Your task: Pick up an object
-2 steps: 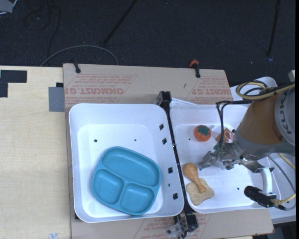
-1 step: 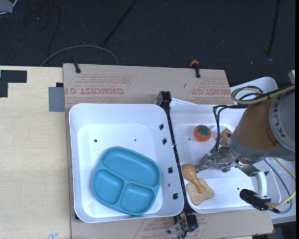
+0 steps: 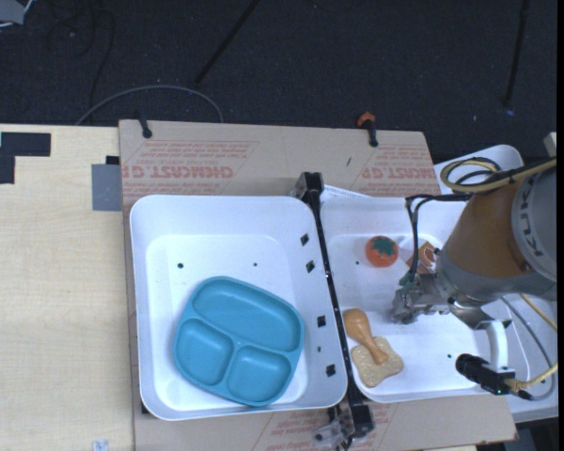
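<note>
In the right bin [image 3: 357, 228] lie an orange ball with a green patch [image 3: 382, 251], a tan wooden spoon-like piece [image 3: 362, 328] and a beige bone-shaped biscuit [image 3: 377, 364] under its handle end. My gripper [image 3: 407, 309] hangs low over the bin floor, right of the spoon piece and below the ball. Nothing shows between its tips. A small orange-brown thing [image 3: 424, 255] sits just above the wrist, partly hidden by the arm.
The left bin [image 3: 160, 228] holds a blue divided plate [image 3: 239, 339]. A black divider [image 3: 321, 280] runs between the bins. The arm's grey and orange body [image 3: 493, 242] covers the right bin's right side. Cables loop above it.
</note>
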